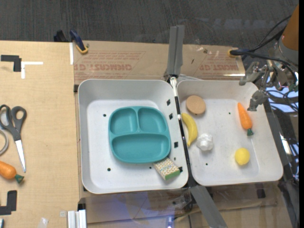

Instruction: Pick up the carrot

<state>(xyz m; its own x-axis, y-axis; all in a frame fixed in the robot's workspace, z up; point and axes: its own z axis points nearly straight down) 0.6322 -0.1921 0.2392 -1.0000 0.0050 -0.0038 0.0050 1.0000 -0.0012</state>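
Bench (38,141), far left: scissors (14,127) and a second carrot (8,171) lying outside the bins. Left bin (88,141): teal divided plate (139,134), with a sponge (167,169) just beside its lower right corner. Right bin (228,175): banana (190,128) along the left wall, round brown biscuit (195,105) above it, white crumpled object (204,142), lemon (242,156). Carrot (244,118) lies near the right wall, leaf end down. Pincer (256,98) sits just up-right of the carrot, holding nothing; how far open it is cannot be told.
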